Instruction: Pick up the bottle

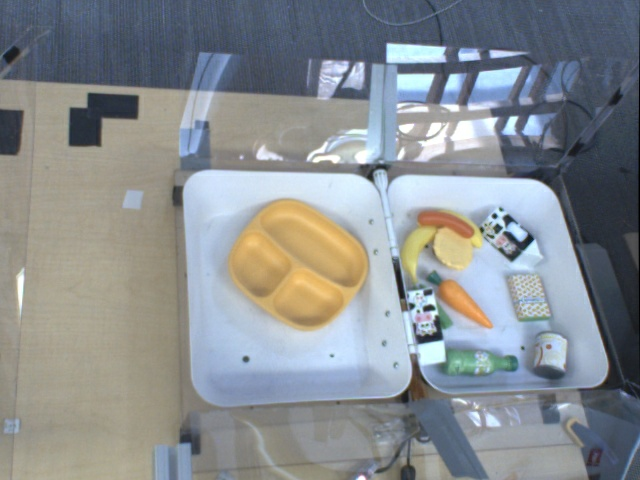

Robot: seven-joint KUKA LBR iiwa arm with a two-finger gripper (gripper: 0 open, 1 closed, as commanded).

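A green bottle [478,363] lies on its side near the front edge of the right bin [570,218], its cap pointing right. Just above its left end stands a small cow-patterned milk carton [425,316]. A small can [549,353] sits just right of the bottle's cap.
The right bin also holds a banana [415,252], a sausage [447,222], a yellow round piece [453,252], a carrot [466,304], a second cow-patterned carton [508,235] and a cracker box [527,296]. A yellow divided plate [297,262] lies in the left bin [215,368]. Clear panels stand behind the bins.
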